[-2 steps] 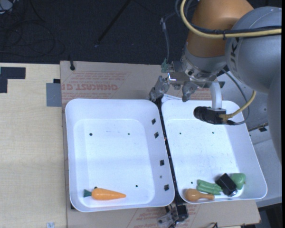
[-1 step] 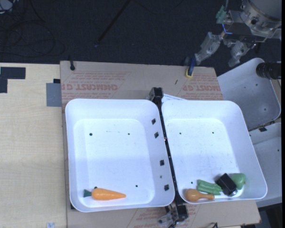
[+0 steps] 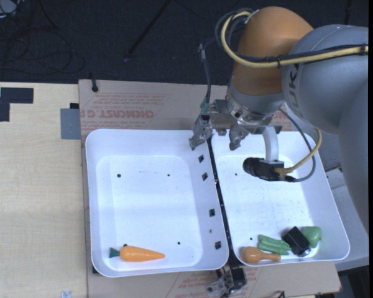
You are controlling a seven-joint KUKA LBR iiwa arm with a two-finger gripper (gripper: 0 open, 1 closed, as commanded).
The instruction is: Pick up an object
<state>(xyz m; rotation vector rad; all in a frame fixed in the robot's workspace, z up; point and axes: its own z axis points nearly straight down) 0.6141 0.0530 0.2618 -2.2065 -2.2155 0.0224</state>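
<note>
Camera view, white bins [image 3: 99, 166], cardboard [image 3: 137, 107], dark floor [image 3: 81, 30]

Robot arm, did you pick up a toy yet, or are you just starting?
Nothing looks picked up yet. The gripper hangs high over the far edge where the two bins meet, open, with no toy between its fingers. The carrot lies in the left bin; the green, black and tan toys sit in the right bin's near corner. Reaching down and grabbing one is all left.

Single fixed camera above bench, looking down at slant. Mid-distance: both white bins [image 3: 90, 166] fill lower centre of frame, dark floor along top, arm [image 3: 323, 67] entering from upper right.
</note>
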